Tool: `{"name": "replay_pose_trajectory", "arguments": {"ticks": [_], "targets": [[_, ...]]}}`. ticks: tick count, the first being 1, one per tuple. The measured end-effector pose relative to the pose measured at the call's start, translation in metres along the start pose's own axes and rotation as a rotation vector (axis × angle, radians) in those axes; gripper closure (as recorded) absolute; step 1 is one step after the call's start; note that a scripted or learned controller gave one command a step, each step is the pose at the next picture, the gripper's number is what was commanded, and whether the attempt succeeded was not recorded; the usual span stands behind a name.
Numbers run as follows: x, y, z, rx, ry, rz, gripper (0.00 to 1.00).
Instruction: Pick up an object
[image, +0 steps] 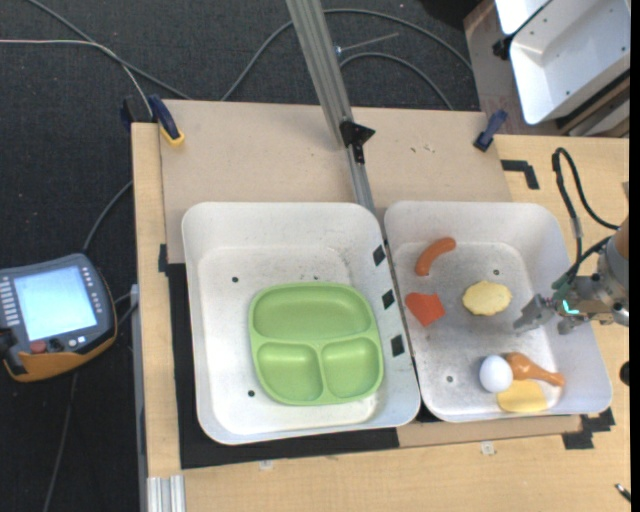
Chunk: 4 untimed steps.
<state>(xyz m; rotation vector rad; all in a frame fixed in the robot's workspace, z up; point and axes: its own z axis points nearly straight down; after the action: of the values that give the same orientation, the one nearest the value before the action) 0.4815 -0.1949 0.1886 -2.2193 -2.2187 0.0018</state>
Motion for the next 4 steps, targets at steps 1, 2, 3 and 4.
{"name": "replay_pose_trajectory", "arguments": {"ticks": [1,2,3,4], "targets": [[0.000,0.000,-0.001,-0.001,0.000,0.000,0.00],[-0.004,-0.002,0.043,0.003,0.002,0.001,0.00],[0.001,0.003,0.088,0.003,0.003,0.000,0.00],[0.001,0.004,0.103,-0.002,0.001,0.000,0.00]]}}
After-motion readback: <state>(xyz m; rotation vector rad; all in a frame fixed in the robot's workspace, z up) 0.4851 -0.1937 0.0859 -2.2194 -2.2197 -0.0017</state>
